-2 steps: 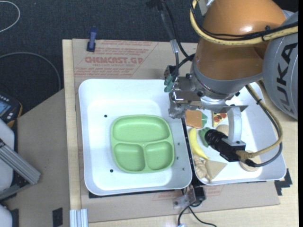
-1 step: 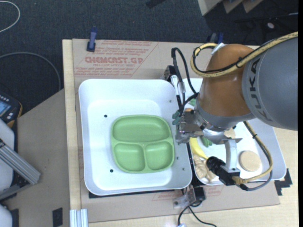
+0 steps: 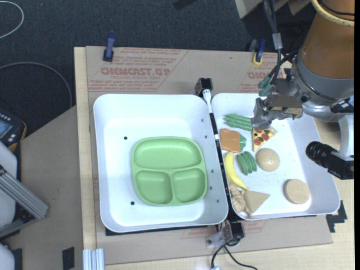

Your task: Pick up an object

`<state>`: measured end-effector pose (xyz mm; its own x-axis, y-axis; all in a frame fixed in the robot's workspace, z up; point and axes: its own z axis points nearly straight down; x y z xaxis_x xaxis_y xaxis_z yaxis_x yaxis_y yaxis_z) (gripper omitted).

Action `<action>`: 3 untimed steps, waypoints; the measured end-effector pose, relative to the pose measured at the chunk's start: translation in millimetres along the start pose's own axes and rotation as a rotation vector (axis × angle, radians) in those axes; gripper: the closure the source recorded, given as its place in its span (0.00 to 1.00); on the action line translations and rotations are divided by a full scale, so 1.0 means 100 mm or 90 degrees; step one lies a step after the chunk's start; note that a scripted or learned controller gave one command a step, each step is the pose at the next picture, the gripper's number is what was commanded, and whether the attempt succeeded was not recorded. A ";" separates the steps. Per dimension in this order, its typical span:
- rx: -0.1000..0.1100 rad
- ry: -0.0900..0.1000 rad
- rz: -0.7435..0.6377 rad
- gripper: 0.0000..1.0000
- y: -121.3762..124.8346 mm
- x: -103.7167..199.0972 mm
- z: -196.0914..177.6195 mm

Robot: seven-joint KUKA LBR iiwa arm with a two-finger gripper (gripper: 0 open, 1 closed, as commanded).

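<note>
Cardboard-topped bench on dark carpet, seen from above.

A brown cardboard sheet (image 3: 169, 72) printed with red lettering covers the bench top and is held at its far edge by a blue clamp (image 3: 109, 45) at 11 o'clock and another clamp (image 3: 259, 52) at 1 o'clock. Dark blue-grey carpet (image 3: 84, 16) fills the floor beyond, from 9 to 12 o'clock, with a thin pale cable (image 3: 17, 66) curling across it at 10 o'clock. A metal rail (image 3: 19, 191) slants in at 8 o'clock. The light is even and bright, with soft shadows.
</note>
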<state>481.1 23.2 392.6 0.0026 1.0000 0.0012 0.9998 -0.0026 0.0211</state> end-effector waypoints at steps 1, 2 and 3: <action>0.011 -0.002 0.002 1.00 -0.01 -0.59 -0.01; 0.003 0.001 -0.006 1.00 0.01 -0.08 -1.16; 0.021 -0.001 -0.001 1.00 -0.02 0.00 -0.11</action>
<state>478.5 22.8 403.5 0.0003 1.0000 -0.0010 0.9999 -0.0003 -0.0115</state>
